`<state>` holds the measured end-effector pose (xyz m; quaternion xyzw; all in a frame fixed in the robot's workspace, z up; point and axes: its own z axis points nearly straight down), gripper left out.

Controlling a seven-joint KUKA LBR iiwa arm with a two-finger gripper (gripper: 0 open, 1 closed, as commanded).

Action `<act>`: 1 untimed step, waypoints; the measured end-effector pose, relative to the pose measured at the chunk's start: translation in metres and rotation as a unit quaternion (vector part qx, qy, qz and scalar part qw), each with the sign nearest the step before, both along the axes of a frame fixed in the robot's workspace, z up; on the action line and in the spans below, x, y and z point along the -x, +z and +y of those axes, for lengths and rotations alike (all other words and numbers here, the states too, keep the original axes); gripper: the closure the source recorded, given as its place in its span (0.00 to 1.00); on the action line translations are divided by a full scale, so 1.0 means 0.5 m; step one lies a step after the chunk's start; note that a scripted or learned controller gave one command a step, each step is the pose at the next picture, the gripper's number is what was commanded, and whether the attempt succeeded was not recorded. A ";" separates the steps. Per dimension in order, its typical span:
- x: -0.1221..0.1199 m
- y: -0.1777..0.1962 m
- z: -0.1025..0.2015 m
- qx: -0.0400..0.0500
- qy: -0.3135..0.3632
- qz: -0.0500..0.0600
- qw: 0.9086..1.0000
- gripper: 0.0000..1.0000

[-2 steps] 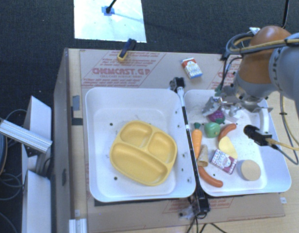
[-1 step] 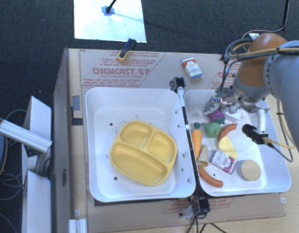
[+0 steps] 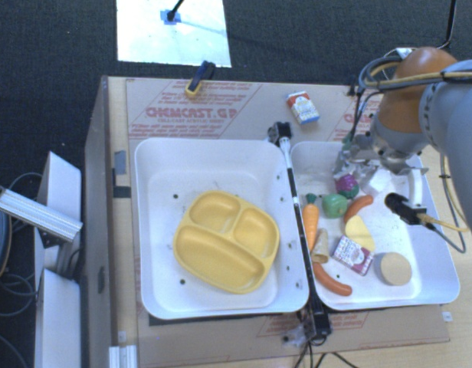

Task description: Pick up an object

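Observation:
My gripper (image 3: 351, 170) hangs low over the back of the right bin (image 3: 443, 282), just above a purple toy vegetable (image 3: 346, 185). Close by lie a green toy (image 3: 335, 204), an orange sausage (image 3: 358, 206), an upright carrot (image 3: 310, 221) and a yellow cheese wedge (image 3: 359, 233). Nearer the front sit a red and white packet (image 3: 352, 254), a tan round biscuit (image 3: 394, 267), a small beige piece (image 3: 321, 244) and a second sausage (image 3: 331, 280). Nothing shows between the gripper's tips.
The left bin (image 3: 155, 205) holds a yellow divided tray (image 3: 224, 240). On the bench behind the bins lie a small red and white carton (image 3: 303, 107) and a yellow and blue tool (image 3: 198, 79). A black rod (image 3: 295, 198) runs along the seam between the bins.

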<state>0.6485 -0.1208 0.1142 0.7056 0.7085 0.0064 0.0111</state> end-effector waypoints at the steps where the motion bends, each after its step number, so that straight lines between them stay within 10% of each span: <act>1: 0.100 0.144 0.112 -0.004 0.000 0.010 1.000 1.00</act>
